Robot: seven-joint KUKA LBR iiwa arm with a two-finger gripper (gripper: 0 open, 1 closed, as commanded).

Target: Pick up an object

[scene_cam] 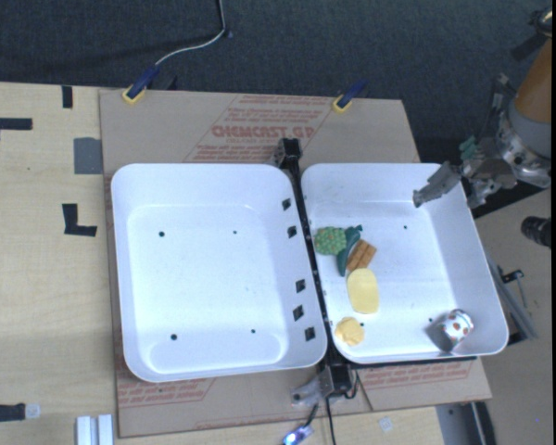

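Whether the fingers are open or closed cannot be told: the gripper shows as one grey, slanted tip above the upper right corner of the right bin, and no gap or object between the fingers can be made out. It hangs over the bin's far right rim, well apart from the objects inside. Behind it the arm reaches in from the right, with its orange band at the upper right.

All the objects lie in the right bin. Against that bin's left wall, about halfway down, sits a green knobbly ball. Touching the ball on its right is a teal piece, and an orange-brown block lies slanted just below and to the right of the ball. Just below the block rests a pale yellow oval object. Farther down, near the bin's lower left corner, is a smaller yellow-orange rounded object. In the bin's lower right corner, well apart from the others, lies a small grey and white object with red marks; what it is cannot be told.

To the left of the right bin, touching it along a row of black clips, stands the left bin. Both bins rest on a cardboard sheet with red print, which lies on a light wooden bench.
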